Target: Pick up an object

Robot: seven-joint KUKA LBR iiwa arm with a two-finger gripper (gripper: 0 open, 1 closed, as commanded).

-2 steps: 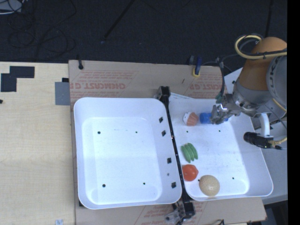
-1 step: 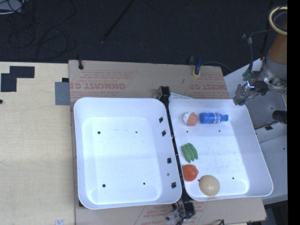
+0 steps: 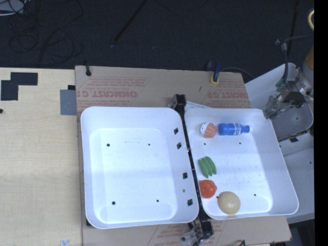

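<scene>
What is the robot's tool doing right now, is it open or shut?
Tool: up beside the right bin's far corner, holding nothing; open or closed cannot be told.

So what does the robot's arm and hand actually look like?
Little of it is in view at the right edge: a pale grey arm with a hint of orange near the top, and a small dark metal hand with thin dark cables running up beside it. Finer detail is too blurred to tell.

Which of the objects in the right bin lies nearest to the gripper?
The blue bottle, lying on its side at the bin's far end, closest to the gripper. The green, red and beige objects sit nearer the camera.
</scene>
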